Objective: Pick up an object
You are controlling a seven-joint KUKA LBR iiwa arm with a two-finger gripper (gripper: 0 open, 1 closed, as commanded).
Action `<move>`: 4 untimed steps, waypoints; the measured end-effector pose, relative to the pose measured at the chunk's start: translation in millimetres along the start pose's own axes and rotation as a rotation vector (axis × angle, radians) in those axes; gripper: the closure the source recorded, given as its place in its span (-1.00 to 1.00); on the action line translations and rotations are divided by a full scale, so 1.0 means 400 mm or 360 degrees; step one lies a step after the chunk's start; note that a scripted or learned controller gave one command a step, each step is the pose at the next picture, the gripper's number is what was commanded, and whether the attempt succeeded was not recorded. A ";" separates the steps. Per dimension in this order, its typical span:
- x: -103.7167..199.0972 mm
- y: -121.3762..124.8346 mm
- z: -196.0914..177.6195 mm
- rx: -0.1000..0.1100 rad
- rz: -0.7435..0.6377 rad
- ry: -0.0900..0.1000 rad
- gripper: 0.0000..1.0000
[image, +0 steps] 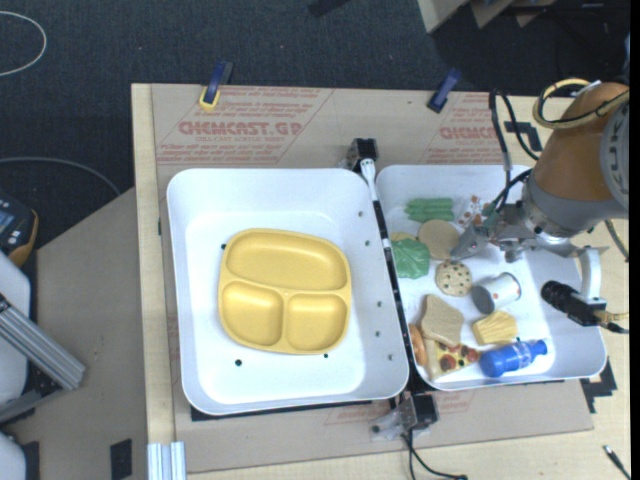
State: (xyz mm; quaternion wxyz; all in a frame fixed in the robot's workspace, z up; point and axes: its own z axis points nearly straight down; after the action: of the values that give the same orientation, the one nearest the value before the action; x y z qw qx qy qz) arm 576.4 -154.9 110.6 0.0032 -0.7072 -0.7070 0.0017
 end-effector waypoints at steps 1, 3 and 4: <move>0.002 0.005 0.060 -0.0013 0.0000 0.0000 -1.00; 0.004 -0.013 -0.104 -0.0022 -0.0001 -0.0007 1.00; 0.021 -0.019 -0.221 -0.0021 -0.0003 -0.0007 1.00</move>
State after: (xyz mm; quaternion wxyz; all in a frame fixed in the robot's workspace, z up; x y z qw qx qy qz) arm 569.3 -146.5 198.9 -0.0030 -0.7067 -0.7075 -0.0015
